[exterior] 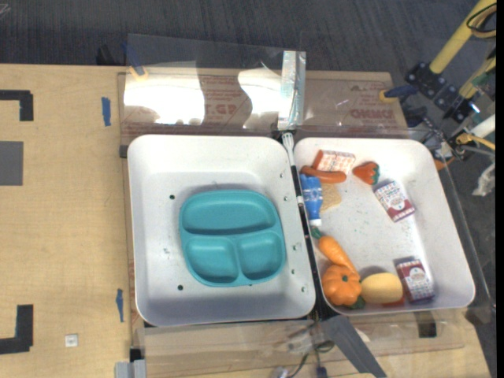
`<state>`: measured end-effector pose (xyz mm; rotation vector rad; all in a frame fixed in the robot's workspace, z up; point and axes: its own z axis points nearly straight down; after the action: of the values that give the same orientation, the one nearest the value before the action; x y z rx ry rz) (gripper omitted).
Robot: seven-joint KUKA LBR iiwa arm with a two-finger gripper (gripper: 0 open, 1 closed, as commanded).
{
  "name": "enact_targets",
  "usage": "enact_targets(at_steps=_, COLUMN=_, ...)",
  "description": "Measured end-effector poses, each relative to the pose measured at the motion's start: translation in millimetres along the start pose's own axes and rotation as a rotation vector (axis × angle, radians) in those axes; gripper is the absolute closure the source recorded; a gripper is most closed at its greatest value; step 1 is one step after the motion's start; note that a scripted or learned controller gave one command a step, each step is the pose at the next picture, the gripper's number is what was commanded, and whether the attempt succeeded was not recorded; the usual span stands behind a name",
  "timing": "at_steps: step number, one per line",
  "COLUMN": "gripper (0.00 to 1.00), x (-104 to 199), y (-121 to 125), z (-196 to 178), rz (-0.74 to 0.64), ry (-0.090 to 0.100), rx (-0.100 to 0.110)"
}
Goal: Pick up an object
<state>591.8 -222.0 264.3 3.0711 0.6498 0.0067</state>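
- Objects to pick lie in the right bin [449,211], scattered along its left wall and its near edge.
- A white-and-red packet [334,162] sits at the far-left corner of that bin, with a reddish sausage-like piece [329,176] just in front of it.
- A small red-orange pepper-like toy [365,172] lies beside the packet, toward the bin's middle.
- A blue tube [312,198] lies against the left wall, its white cap end pointing to the near side.
- An orange carrot [336,251] lies slanted below the tube — its lower end is touching or very near the orange pumpkin [342,285].
- A yellow potato-like piece [381,287] rests just beside the pumpkin, along the near edge.
- Two dark-red printed cartons: one [394,200] toward the far right part of the bin, one [414,279] at the near-right corner, just beside the yellow piece.
- The left bin [150,172] holds a teal divided tray [231,237], roughly central, three compartments showing.
- Both bins stand side by side on the wooden worktop [55,211], their inner walls touching.
- The claw's state — I cannot tell from this view.
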Motion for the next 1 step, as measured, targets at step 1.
enact_targets(at_steps=1, gripper=0.00, x=-43.0, y=-17.8, z=0.7, rz=0.180, ry=-0.006, rx=0.006)
